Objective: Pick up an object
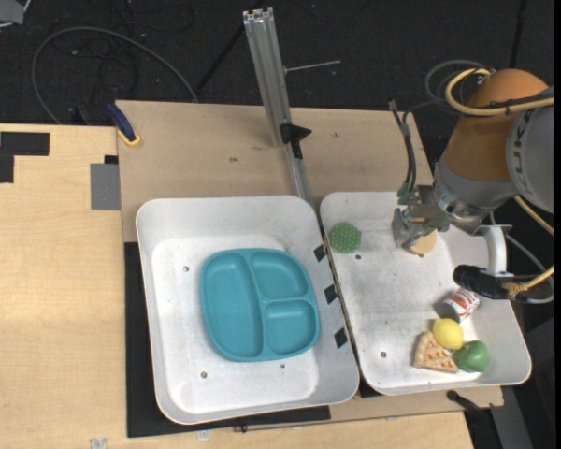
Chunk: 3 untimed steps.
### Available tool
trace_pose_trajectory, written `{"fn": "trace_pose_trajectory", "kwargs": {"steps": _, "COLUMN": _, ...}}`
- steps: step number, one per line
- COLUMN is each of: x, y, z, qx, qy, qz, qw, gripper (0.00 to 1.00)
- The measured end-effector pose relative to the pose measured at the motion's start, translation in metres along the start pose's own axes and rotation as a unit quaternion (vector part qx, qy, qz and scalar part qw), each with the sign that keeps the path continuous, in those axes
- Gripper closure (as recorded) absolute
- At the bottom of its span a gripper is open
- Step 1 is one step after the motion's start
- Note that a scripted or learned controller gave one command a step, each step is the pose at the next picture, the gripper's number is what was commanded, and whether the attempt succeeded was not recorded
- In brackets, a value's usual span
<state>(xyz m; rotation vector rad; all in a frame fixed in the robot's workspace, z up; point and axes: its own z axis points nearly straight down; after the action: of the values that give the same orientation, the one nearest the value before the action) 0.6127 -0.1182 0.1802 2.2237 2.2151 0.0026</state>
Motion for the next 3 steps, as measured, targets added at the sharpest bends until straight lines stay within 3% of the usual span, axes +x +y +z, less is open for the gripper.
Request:
{"fn": "trace_pose_trajectory", "kwargs": {"steps": 1, "x": -0.002, "y": -0.006, "z": -0.061, "qx": 0.0, "qy": 0.0, "qz": -0.002, "qw": 1.0, "gripper": 1.0}}
{"fn": "trace_pose_trajectory", "kwargs": {"steps": 2, "x": -0.003, "y": -0.006, "z": -0.077, "qx": 0.001, "qy": 0.0, "qz": -0.002, "qw": 1.0, "gripper": 1.0}}
{"fn": "trace_pose_trajectory", "kwargs": {"steps": 3, "x": 0.038, "y": -0.023, "z": -0.064, "qx": 0.004, "qy": 0.001, "qz": -0.003, "qw": 1.0, "gripper": 1.0}}
